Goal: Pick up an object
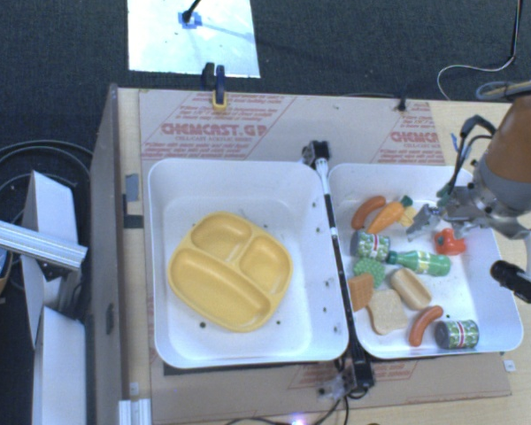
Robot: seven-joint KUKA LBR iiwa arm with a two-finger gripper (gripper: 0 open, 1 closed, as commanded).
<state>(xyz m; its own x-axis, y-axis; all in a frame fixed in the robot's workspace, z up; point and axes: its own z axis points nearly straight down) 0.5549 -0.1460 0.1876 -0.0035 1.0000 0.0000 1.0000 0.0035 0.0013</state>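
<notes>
You see the left shallow white bin (159, 193) holding a yellow compartmented plastic tray (230, 270); the right white bin (504, 321) holds toy foods (398, 282). Whether the pincer (434, 220) is spread you cannot tell.

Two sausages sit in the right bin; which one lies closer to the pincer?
The upper sausage, beside the carrot at the bin's far-left corner. The other sausage lies near the front edge by the can, farther from the pincer.

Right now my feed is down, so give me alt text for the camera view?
The gripper hangs low over the right bin, near a small red toy among toy foods such as a green bottle, a sausage and a can. The left bin holds a yellow divided tray.
</notes>
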